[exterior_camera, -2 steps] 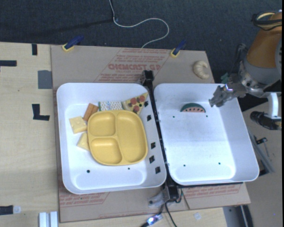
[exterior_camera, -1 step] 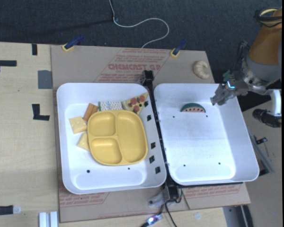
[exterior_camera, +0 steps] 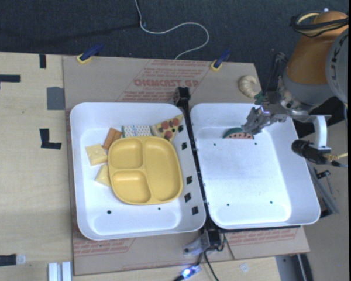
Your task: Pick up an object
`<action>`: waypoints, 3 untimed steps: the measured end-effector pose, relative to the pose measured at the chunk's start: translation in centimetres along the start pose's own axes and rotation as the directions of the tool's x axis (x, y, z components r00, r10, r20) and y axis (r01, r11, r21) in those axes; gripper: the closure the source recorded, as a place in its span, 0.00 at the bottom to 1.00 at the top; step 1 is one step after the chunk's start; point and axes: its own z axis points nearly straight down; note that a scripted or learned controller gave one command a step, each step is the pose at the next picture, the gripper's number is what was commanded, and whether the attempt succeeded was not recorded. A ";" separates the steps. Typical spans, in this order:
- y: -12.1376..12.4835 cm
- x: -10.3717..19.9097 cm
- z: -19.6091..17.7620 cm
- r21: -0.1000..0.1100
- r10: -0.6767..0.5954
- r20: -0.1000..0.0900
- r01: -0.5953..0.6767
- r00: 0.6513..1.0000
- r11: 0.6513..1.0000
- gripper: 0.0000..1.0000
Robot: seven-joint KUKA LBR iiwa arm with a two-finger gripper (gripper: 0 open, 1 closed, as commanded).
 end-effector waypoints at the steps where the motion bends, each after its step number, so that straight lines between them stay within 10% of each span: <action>1: -1.1 5.1 -0.7 0.000 -0.002 -0.001 0.002 1.000 1.000 1.00; 3: -2.2 13.6 -0.2 -0.001 -0.001 -0.001 0.001 1.000 1.000 1.00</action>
